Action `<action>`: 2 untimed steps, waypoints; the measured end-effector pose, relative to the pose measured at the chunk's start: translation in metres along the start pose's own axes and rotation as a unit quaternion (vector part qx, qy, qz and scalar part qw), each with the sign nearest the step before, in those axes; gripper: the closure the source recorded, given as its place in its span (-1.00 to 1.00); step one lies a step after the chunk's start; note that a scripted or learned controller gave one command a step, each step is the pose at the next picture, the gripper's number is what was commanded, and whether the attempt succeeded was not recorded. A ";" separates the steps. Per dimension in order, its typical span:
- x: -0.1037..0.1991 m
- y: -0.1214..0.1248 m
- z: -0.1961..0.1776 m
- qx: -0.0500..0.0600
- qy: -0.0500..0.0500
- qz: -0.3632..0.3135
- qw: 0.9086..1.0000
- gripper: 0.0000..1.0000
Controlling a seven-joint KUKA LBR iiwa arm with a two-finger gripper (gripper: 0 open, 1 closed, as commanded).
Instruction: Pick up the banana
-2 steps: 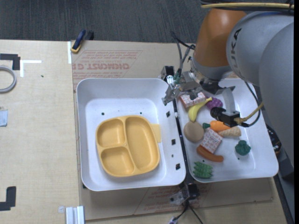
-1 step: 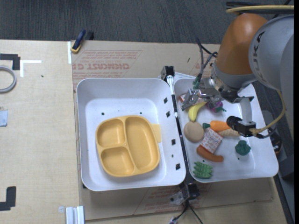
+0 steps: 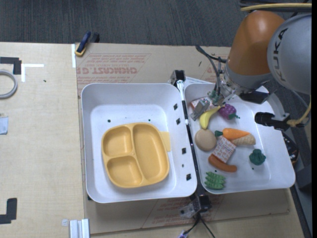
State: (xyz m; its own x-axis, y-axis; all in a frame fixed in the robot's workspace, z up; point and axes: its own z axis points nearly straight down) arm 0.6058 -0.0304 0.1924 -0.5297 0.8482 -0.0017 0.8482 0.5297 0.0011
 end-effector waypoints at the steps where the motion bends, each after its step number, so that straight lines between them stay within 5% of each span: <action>1: 0.000 0.000 0.000 0.000 0.000 0.000 1.000 -1.00; 2: 0.000 0.000 0.000 0.000 0.000 0.000 1.000 -1.00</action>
State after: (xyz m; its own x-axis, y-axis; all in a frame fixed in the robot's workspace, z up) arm 0.6058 -0.0305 0.1924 -0.5294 0.8484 -0.0017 0.8484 0.5294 0.0010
